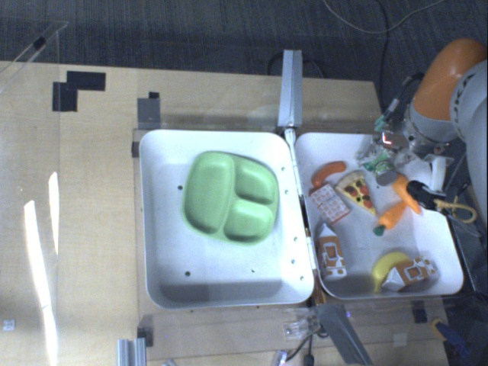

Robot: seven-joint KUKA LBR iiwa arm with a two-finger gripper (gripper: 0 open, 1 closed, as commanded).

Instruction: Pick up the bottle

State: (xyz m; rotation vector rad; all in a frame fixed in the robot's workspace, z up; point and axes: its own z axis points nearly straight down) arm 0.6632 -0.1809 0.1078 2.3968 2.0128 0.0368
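The bottle, small with a brown and white label, lies in the right bin near its front left corner, beside the wall between the bins. My gripper hangs over that bin's far right part, well away from the bottle to the right and further back. A grey and teal clutter around the gripper's tip hides how it stands.
Around the bottle in the right bin lie a red sausage, a pizza slice, a pink checked card, a carrot, a banana and a small carton. A green divided plate sits in the left bin.
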